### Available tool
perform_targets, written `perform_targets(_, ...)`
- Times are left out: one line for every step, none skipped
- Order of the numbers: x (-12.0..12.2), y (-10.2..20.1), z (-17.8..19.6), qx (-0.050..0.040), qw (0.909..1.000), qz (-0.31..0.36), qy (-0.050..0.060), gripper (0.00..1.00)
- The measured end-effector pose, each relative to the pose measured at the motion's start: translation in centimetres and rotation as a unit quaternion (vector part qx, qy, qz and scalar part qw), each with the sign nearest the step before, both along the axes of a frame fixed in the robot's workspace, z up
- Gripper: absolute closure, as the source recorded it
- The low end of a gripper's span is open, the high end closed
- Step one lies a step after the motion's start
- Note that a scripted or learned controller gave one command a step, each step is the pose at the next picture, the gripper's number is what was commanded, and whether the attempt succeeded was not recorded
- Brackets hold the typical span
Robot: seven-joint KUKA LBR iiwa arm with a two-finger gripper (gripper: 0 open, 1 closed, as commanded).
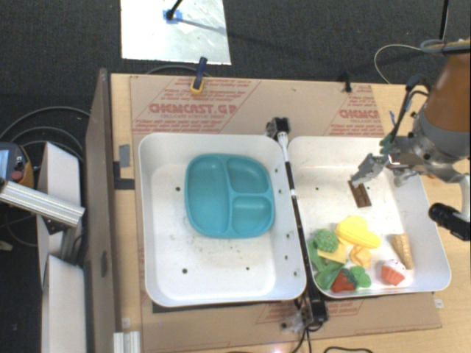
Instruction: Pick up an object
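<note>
The right bin (324, 160) holds a heap of toy food along its near side. In it are a yellow piece (357, 232), a green broccoli-like piece (324, 240), a tan cone (401, 250), a red and white piece (392, 273) and a red piece (342, 280). A small brown block (360, 195) lies alone on the bin floor further back. My gripper (372, 168) hangs over the right bin's far right part, just above and behind the brown block. Nothing is visibly held.
A teal divided plate (229, 195) lies in the left bin (165, 271). A black and white rail (288, 175) runs between the bins. The arm's body (445, 123) and cables stand over the right bin's far right corner.
</note>
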State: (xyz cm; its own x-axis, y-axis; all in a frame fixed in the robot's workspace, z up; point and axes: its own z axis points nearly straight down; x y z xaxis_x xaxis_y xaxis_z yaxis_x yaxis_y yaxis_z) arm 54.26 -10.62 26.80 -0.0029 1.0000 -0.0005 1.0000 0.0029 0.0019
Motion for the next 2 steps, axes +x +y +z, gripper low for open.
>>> perform_targets(0.9, -4.1, -7.6, -0.0001, 1.0000, -0.001, 0.000, 0.00)
perform_targets(-0.8, -2.9, -17.9, 0.0015, 1.0000, -0.001, 0.005, 0.00)
